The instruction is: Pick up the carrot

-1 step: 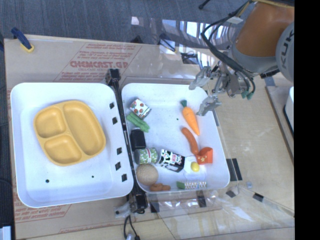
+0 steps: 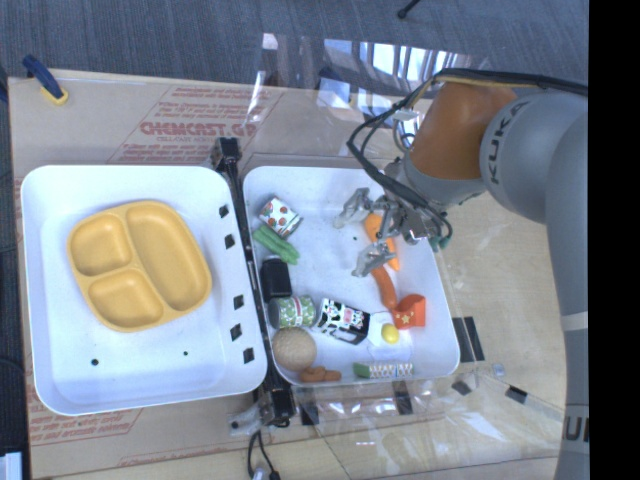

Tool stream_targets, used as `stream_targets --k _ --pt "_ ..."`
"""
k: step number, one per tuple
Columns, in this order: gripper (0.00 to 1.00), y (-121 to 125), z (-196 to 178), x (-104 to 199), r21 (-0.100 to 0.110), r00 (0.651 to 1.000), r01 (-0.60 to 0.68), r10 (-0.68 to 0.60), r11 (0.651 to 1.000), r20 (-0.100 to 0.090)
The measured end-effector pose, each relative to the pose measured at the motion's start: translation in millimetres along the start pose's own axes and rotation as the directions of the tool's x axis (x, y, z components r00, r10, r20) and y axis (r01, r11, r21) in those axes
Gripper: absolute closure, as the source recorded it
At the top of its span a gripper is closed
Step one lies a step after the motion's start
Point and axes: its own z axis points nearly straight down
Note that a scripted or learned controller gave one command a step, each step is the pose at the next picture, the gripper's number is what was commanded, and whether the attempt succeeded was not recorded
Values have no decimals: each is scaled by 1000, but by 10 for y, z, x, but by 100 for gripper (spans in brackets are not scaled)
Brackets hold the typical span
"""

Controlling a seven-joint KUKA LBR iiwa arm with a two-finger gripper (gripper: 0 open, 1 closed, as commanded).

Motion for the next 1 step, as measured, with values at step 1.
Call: stream_targets --k 1 --pt "100 -2 -197 -64 8 1000 8 -8 1000 18"
